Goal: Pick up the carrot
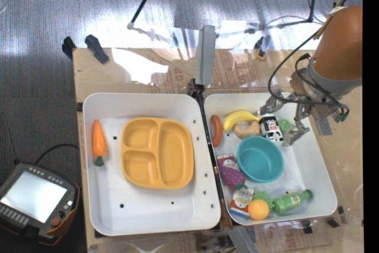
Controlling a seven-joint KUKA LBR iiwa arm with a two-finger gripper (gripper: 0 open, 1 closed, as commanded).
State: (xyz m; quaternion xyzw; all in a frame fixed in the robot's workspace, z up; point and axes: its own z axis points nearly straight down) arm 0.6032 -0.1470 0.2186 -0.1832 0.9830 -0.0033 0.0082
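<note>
Carrot (pixel 99 141) lies at far-left edge of left bin (pixel 95 210), beside yellow tray (pixel 157 152); gripper (pixel 286 121) hangs over right bin, fingers apart, nothing held — should cross, align along carrot, descend.

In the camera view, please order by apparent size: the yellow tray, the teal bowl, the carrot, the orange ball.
1. yellow tray
2. teal bowl
3. carrot
4. orange ball
</note>
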